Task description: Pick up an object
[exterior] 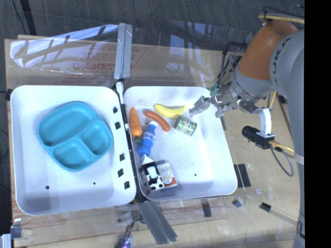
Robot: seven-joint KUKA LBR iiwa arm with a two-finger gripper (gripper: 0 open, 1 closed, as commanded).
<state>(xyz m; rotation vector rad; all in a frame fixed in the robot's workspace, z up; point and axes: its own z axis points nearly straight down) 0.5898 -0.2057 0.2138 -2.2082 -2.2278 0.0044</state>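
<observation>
Two shallow white bins are being borne side by side on a pale brown bench point(170, 66), whose top is being covered by a clear, glossy sheet that is catching light. Beyond the bench's far edge, dark carpeted floor point(155, 4) is being shown. A grey metal strip point(123, 50) is being run along the gap between the bins, and short pieces of black tape point(242, 175) are being left on the bench to the right.

The left bin point(20, 138) is being taken up by a blue divided plate point(75, 134). The loose things are all being held in the right bin point(207, 159). An orange carrot point(135, 122) is lying along the left wall, with a blue bottle point(147, 141) just below it. A red-orange sausage point(156, 120) and a yellow banana point(166, 109) are lying near the far wall. A small green-and-white can point(186, 125) is tipped on its side just right of the sausage. A carton point(158, 175) with black-and-white patches is being kept at the near edge.

The grey arm point(264, 50) — orange-banded above the wrist — is being reached in from the right. The gripper point(195, 109) is being held low over the far right part of the right bin, slanted down toward the left. Its tip is being placed just beside the banana's right end and just above the can. Whether it is open or closed cannot be told, nor whether the can or the banana is being touched — nothing is being seen gripped in it.
</observation>
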